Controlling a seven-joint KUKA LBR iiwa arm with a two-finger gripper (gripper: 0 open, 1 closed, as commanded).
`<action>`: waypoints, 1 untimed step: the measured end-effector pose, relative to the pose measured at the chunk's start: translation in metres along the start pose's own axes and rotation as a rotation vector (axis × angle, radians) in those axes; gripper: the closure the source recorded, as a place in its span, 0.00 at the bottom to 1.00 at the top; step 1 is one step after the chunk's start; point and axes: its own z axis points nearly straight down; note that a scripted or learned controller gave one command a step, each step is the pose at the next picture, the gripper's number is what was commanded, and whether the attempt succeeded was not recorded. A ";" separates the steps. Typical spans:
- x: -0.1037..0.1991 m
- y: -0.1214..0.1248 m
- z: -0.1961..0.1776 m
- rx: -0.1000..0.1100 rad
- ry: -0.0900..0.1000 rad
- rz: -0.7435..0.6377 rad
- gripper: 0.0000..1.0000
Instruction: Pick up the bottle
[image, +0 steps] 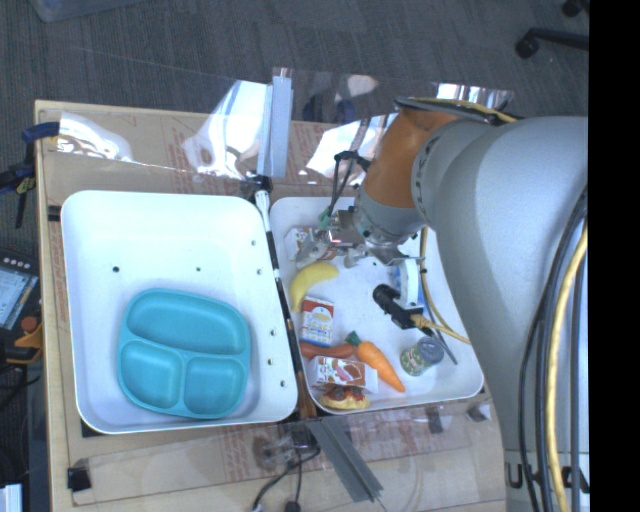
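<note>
White left bin (90, 300) holds a blue tray (185, 352); right bin (462, 380) holds banana (312, 278), carrot (380, 365); jaws' state unclear.

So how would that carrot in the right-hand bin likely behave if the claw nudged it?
The carrot looks like a smooth, tapered plastic toy, so probably light, stiff and rather slippery. Lying on its side, it would likely roll or pivot, bumping the red packet beside it.

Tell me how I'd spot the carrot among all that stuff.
Look in the right white bin, the one the grey arm reaches over. Near its front edge lies the carrot, a bright orange tapered cone beside a small green-topped can; the curved banana farther back is yellow.
</note>
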 end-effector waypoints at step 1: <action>0.000 -0.160 -0.001 -0.002 0.003 0.237 0.00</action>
